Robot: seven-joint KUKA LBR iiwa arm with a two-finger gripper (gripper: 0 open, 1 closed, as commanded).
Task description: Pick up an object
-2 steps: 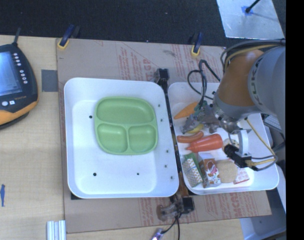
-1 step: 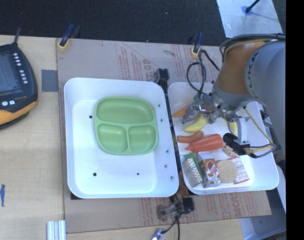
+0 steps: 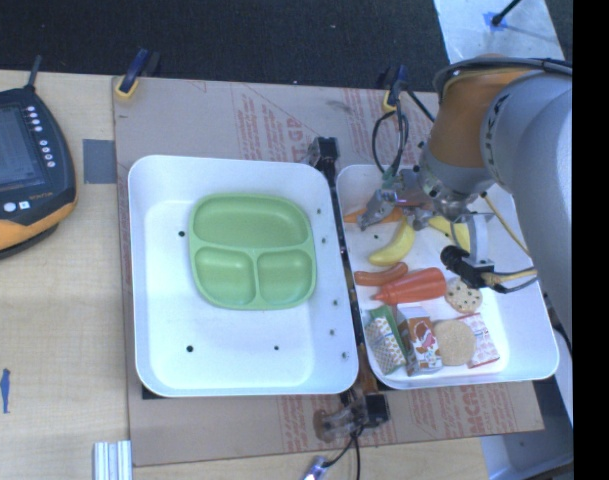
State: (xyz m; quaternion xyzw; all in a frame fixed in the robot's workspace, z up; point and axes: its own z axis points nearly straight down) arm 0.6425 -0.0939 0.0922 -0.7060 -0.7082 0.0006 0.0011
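Camera view, arm: the grey arm with the orange band comes in from the right and bends down over the right bin.
Camera view, tool: the tool hangs low at the back of the right bin, just above the banana. Its two fingers look a little apart. I see nothing between them, so it holds nothing.
Camera view, things to pick: they all lie in the right bin. The banana is at the back. The carrot lies just in front of it. The cookie and some small packets sit at the front.
Camera view, left bin: the left bin has a green plate in it, well apart from the tool.
Camera view, table: a screen pad sits at the far left.
Step now: I think the tool is getting ready to grab. No thing is lifted yet.
Next move: the tool likely needs to go down around the banana, squeeze it, then lift straight up. The things lie close, so it may bump the carrot.
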